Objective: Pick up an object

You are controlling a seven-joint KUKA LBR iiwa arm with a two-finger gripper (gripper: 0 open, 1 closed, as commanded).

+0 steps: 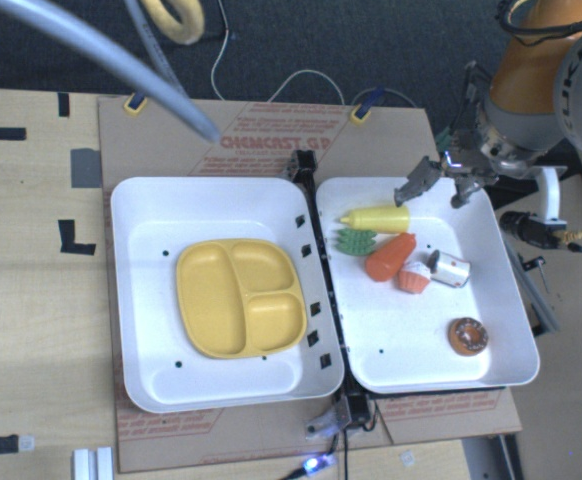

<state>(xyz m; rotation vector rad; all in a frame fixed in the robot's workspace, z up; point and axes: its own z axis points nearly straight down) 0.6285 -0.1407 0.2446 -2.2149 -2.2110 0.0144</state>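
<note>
**Gripper poised over the far edge of the right bin**

The grey arm with its orange band reaches in from the right, and its 2-finger gripper (437, 181) hangs above the far rim of the right shallow white bin (506, 298). The 2 dark fingers (414, 182) are spread apart, with nothing between them.

Inside that bin lie 5 small things. A yellow plastic corn cob (378, 218) lies nearest the gripper, just below its left finger. A green leafy plastic piece (353, 242) touches the cob's near side. An orange-red plastic carrot (390, 256) lies tilted just beside the leaf, and a small orange-and-white chunk (413, 282) sits at the carrot's lower end. A short silver metal cylinder (448, 269) lies next to that chunk. A brown ring-shaped toy doughnut (468, 336) rests well apart, toward the near right corner.

The left shallow white bin (136, 298) holds a yellow plastic plate with 3 compartments (239, 297).
</note>
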